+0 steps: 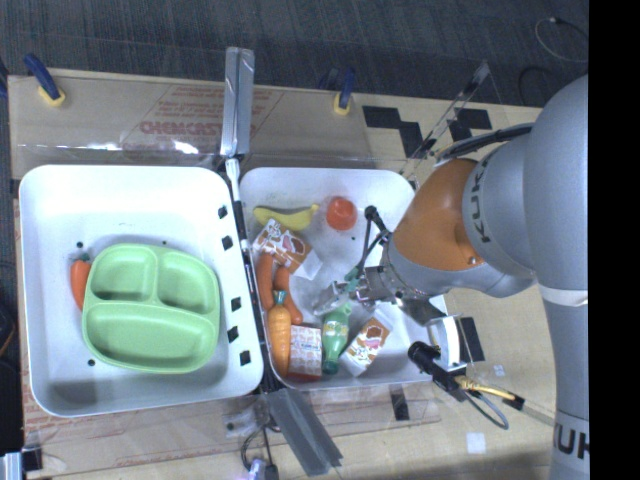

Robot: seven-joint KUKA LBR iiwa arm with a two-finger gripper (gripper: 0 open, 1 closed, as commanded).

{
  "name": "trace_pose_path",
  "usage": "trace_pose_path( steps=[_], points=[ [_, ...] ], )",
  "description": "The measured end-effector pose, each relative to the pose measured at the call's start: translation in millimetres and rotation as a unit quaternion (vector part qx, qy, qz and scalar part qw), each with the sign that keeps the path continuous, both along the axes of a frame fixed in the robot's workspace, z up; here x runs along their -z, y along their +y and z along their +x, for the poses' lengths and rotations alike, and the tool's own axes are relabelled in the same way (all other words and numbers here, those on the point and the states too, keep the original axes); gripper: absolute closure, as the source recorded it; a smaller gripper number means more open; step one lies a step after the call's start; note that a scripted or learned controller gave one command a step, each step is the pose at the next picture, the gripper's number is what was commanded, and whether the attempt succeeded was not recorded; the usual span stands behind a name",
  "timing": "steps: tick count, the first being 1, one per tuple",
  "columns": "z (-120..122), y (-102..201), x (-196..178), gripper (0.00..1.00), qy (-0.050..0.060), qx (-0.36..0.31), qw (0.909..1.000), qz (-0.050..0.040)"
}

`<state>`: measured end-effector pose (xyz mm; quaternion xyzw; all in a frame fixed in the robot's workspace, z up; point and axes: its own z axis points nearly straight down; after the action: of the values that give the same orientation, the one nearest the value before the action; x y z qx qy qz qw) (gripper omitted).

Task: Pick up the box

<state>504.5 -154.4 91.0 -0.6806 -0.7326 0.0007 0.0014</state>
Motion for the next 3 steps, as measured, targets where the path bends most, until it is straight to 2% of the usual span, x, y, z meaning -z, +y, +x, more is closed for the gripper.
trace_pose_path(
  steps=[1, 2, 3],
  points=[
    [58, 29, -1, 0.00, -0.001, -0.019, 0.9998, 0.0000],
    [139, 19, 3, 0.00, 0.029, -0.006, 0.9996, 0.0011],
    [143, 24, -9, 1.00, 0.023, -0.009, 0.9997, 0.0032]
  ],
)
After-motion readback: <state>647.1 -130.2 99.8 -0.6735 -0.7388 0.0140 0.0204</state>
